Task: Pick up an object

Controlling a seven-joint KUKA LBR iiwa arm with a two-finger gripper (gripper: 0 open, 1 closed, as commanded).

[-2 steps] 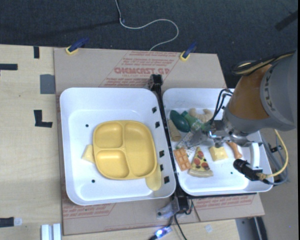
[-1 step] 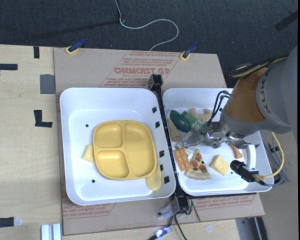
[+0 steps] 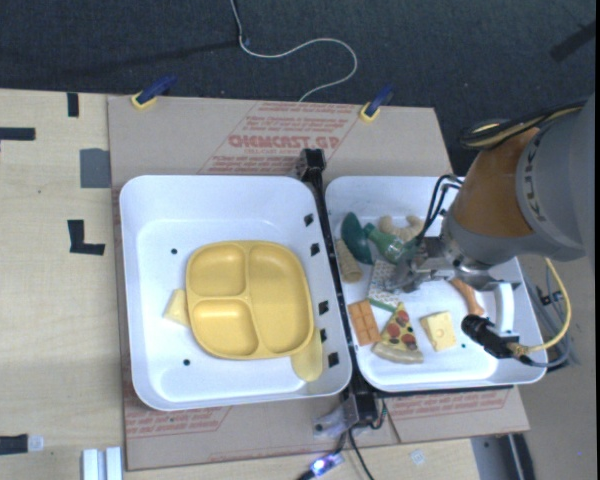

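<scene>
My gripper (image 3: 405, 268) reaches down into the right bin (image 3: 450, 373) from the right, over a heap of small toy foods. Just left of it lie a dark green piece (image 3: 358, 236) and a pale green piece (image 3: 387, 238). Below it sit a pizza slice (image 3: 398, 336), a yellow cheese cube (image 3: 439, 330) and an orange waffle-like bar (image 3: 363, 322). A checked white card (image 3: 384, 289) lies right under the gripper. An orange carrot-like piece (image 3: 467, 296) shows beside the wrist. The arm hides the fingertips.
The left bin (image 3: 150, 218) holds a yellow divided plate (image 3: 248, 300) with yellow scraps poking out at its left and lower right edges. A black divider clip (image 3: 311, 162) sits between the bins. A cable runs along the right bin's right side.
</scene>
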